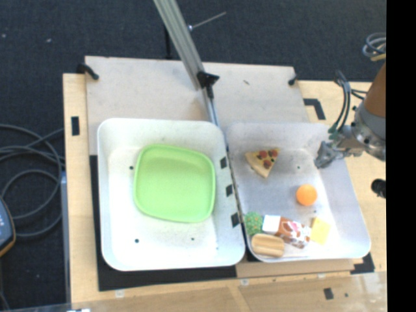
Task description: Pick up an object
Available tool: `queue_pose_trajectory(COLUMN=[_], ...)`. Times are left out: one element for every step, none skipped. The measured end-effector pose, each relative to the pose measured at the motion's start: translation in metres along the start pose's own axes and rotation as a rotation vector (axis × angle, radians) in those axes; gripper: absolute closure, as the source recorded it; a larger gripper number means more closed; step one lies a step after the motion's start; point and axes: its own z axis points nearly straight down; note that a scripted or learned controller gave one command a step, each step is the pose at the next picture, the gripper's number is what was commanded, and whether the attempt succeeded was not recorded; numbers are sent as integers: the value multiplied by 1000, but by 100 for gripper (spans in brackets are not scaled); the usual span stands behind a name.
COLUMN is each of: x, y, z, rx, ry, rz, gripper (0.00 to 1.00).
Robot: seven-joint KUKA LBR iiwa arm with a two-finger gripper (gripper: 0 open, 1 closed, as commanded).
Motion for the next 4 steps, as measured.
queue_pose_trajectory(x=[-1, 47, 88, 135], y=[1, -8, -25, -29], z=[-48, -37, -35, -27], rx=[1, 6, 6, 6], ry=[0, 2, 2, 2], rz=[0, -2, -2, -3], gripper=[100, 100, 100, 100])
